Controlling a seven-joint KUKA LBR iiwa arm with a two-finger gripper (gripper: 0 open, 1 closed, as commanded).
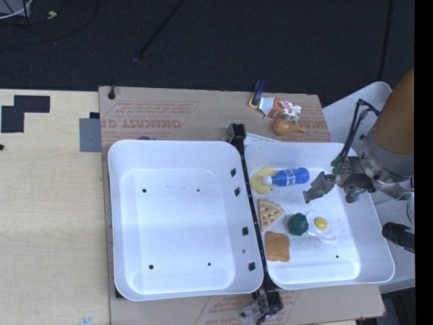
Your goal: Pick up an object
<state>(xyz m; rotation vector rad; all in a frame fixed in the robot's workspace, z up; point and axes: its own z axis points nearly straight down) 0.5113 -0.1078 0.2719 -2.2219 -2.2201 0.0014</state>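
A cluster of small toy foods is gathered along the left wall of the right bin (369, 266), within the arm's reach from the right, so any of them could serve as the object to be picked. A blue bottle (289, 177) is laid on its side near the bin's upper left corner, its cap end resting against a yellow piece (260, 181). Below these a waffle wedge (268, 213) and a brown slice (276, 246) are set close to the left wall, and nearer the bin's middle a dark green ball (298, 223) is seen just beside a small yellow piece in a clear wrap (321, 224). The gripper (333, 187) is held above the bin's upper right part, apart from every piece, with its dark fingers spread wide and nothing between them, a stance judged to suit a coming descent. The left bin (122, 181) is placed touching the right one. On the cardboard beyond the right bin's far edge, a drumstick (289, 127) and a small packet (283, 107) are left out of play.
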